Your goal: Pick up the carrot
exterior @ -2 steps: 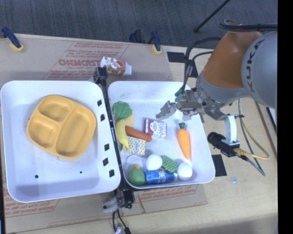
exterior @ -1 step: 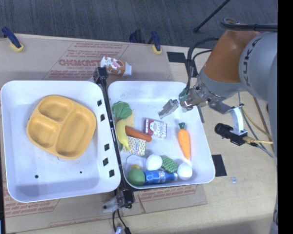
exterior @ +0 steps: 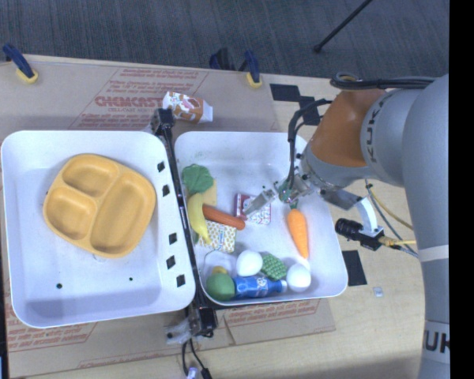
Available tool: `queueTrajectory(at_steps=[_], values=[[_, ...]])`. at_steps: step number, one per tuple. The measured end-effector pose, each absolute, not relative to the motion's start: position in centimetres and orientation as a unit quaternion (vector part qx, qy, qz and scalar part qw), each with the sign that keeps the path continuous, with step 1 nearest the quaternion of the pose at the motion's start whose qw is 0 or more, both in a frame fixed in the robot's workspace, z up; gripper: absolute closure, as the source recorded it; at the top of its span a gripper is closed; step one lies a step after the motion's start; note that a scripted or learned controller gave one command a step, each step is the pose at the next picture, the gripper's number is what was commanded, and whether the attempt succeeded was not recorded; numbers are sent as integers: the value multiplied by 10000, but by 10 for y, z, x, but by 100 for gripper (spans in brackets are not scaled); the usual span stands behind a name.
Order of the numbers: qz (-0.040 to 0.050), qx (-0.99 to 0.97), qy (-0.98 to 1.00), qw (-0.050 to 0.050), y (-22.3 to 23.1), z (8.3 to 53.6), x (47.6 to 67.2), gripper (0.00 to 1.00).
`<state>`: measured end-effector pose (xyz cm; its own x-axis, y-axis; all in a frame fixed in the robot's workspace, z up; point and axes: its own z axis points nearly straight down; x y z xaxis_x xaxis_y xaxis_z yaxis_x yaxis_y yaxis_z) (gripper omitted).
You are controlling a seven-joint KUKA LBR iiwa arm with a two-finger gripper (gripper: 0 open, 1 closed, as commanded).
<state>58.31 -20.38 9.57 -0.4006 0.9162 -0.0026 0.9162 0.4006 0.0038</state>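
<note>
Even, bright overhead light here, soft shadows only; the white bins (exterior: 31,235) glare slightly, and the whole picture looks a touch soft and grainy.

The two shallow white plastic bins (exterior: 31,306) look smooth with a faint sheen. The yellow three-part plastic plate (exterior: 99,204) is matt. The orange plastic carrot (exterior: 299,231) shines slightly. Printed brown cardboard (exterior: 134,97) covers the bench, dull and flat. The grey arm (exterior: 415,144) looks satin-smooth.

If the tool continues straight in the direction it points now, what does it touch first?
The tool points toward the view's left, at the red-and-white packet, so it likely meets that first, not the carrot beside it. Its height above the packet is unclear.
</note>
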Motion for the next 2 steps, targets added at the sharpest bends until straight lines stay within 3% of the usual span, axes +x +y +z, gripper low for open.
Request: queueTrajectory(at_steps=[1,2], values=[[9,5454,8382,30,-204,107,584,100],[-5,6368,7710,-1,-189,239,507,100]])
